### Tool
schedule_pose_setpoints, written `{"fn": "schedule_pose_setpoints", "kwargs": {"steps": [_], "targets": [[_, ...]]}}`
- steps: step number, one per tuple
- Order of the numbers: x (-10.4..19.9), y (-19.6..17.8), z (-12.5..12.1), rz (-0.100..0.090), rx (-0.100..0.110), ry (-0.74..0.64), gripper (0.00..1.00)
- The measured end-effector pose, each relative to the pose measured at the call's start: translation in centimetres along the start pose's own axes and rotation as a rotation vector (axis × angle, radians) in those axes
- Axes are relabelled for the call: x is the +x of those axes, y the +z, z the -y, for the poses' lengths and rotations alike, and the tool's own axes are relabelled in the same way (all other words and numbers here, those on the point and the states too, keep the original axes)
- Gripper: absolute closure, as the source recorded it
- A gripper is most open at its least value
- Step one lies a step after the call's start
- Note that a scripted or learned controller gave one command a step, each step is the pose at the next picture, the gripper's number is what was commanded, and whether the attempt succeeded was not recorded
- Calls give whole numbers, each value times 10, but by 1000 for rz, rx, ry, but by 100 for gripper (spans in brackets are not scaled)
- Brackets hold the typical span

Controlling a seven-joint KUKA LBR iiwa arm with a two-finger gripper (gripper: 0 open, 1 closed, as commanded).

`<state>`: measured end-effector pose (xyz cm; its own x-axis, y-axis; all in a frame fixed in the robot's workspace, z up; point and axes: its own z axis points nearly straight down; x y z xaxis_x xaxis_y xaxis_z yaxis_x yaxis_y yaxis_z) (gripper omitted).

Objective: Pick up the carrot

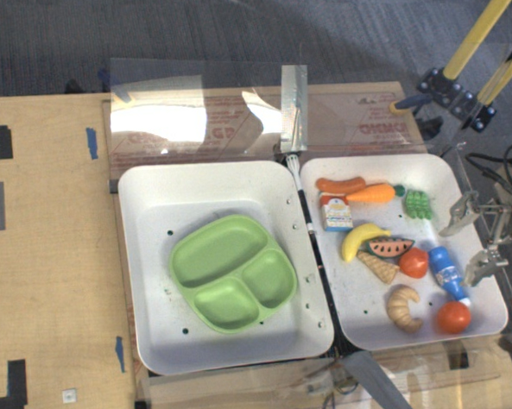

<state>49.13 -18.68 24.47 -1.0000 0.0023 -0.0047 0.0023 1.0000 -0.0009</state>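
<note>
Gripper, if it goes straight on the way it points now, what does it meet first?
Probably the blue bottle: the gripper sits at the right bin's right rim, pointing left, level with the bottle's top. Depth is unclear. The carrot lies farther up, off that line.

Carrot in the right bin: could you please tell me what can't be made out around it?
1. carrot: camera view; too small to tell whether it touches the sausage beside it.
2. carton: its label print is too small to read.
3. gripper: blurs into cables at the right bin rim.
</note>
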Motion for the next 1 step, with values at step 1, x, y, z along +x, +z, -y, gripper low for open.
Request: {"fn": "schedule_pose_setpoints", "kwargs": {"steps": [1], "targets": [[-52,82,-59,-9,-5,23,0]]}}
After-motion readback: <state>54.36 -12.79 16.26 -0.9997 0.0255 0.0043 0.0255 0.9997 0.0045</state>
